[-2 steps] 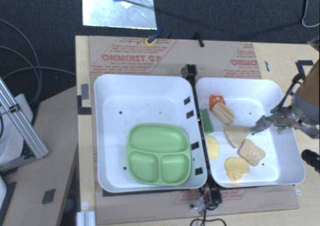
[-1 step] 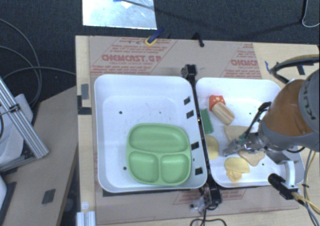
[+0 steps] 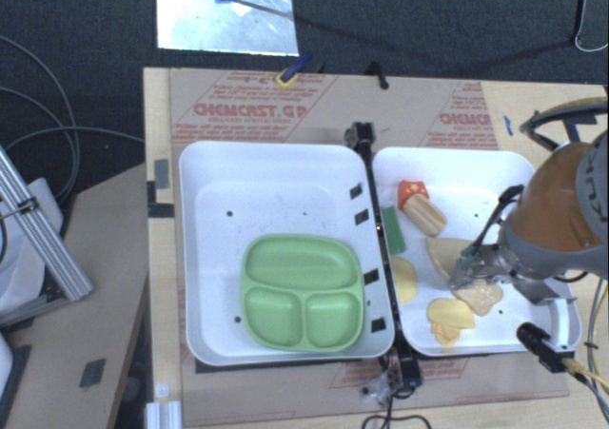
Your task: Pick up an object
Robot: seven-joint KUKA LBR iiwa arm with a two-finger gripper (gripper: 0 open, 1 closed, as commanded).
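Camera view: the single fixed camera looks down at a slant on the bench (image 3: 238,99) and its two white bins.
Left bin (image 3: 205,189): holds a green divided tray (image 3: 303,291), lying toward the bin's 5 o'clock corner – three compartments, two small ones along its near side.
Right bin (image 3: 457,170): holds a scatter of food-like items in its near half.
Arm (image 3: 561,208): grey with an orange band, it comes in from 3 o'clock and covers the right bin's right wall.
Gripper (image 3: 466,270): low in the right bin, just past the bin's centre toward 4 o'clock. Whether it is released or clenched I cannot tell – the tips are lost against the pale items under them.
Tan pieces: a beige flat piece (image 3: 445,252) lies at the gripper's 10 o'clock, touching or just beside it; a pale lumpy piece (image 3: 479,298) sits right at its 5 o'clock.
Yellow pieces: one yellow item (image 3: 449,315) lies at the gripper's 7 o'clock, near the bin's near wall; a round pale-yellow one (image 3: 404,280) lies at its 9 o'clock, against the divider.
Bread-like roll (image 3: 424,215): at the gripper's 11 o'clock, apart from it, with a red-orange item (image 3: 411,191) touching its far end.
Green block (image 3: 393,228): beside the divider, at the roll's 8 o'clock.
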